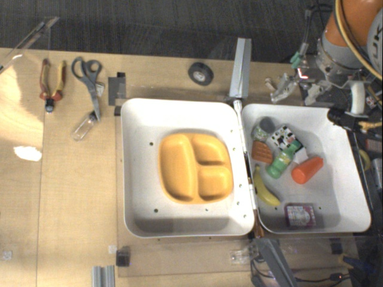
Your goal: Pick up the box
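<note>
The box (284,137) lies in the right bin (353,217), crowded by a green bottle (280,163), orange cylinder (307,169) and banana (265,190). The pincer (299,88) hovers beyond the bin's far rim, apart or together I cannot tell.

The box (300,215) lies at the right bin's (353,184) near edge, well apart from the arm (353,23).

Glossy yellow plastic tray (195,167); smooth white plastic bins (137,160); pale wood bench (60,190); metal scissors (91,82)
</note>
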